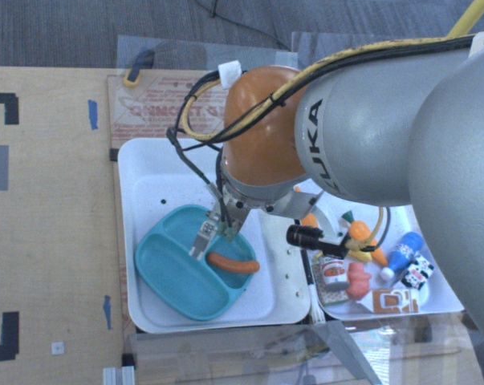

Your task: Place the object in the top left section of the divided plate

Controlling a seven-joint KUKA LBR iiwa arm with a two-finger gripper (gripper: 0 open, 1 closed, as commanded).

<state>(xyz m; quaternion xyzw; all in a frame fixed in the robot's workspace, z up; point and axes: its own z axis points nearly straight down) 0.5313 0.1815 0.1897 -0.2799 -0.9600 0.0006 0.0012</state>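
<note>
A teal divided plate [173, 275] lies in the left white bin [137, 175]. An orange-brown sausage [233, 264] rests flat in the plate's compartment nearest the right rim, apart from the fingers. My gripper [216, 233] hangs just above the plate's upper right part, right over the sausage's left end. Its two fingers stand apart with nothing between them. The arm's orange band and grey body hide the bin's right upper area.
The right bin [442, 299] holds several small items: an orange carrot-like toy [359, 233], a blue bottle [404, 252], a pink piece [358, 279], a labelled can [333, 275] and a black-and-white toy [418, 273]. A wooden bench top [49, 215] lies to the left.
</note>
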